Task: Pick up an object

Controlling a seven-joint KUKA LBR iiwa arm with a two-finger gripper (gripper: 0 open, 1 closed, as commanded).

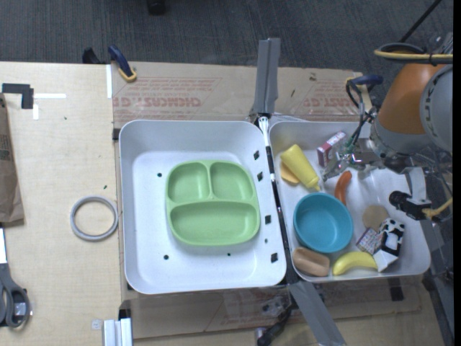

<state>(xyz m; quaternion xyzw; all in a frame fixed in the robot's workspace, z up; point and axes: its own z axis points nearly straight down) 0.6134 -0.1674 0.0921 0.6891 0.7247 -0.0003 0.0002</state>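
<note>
My gripper (344,164) hangs low in the right bin (414,269), near its back half, reaching in from the right under the arm's orange band (403,99). It stands open, and I see nothing held between its fingers. A pink box (331,147) lies just behind it and an orange carrot (342,186) just in front, close under the fingertips. A yellow wedge-shaped piece (299,166) lies to its left. Nearer the front are a blue bowl (323,222), a banana (354,263) and a hot dog bun (311,262).
A tan cookie (374,216), a small printed packet (369,240) and a black-and-white cow-patterned item (392,236) sit at the right bin's front right. The left bin (137,215) holds a green divided plate (212,202). A tape ring (94,217) lies on the bench.
</note>
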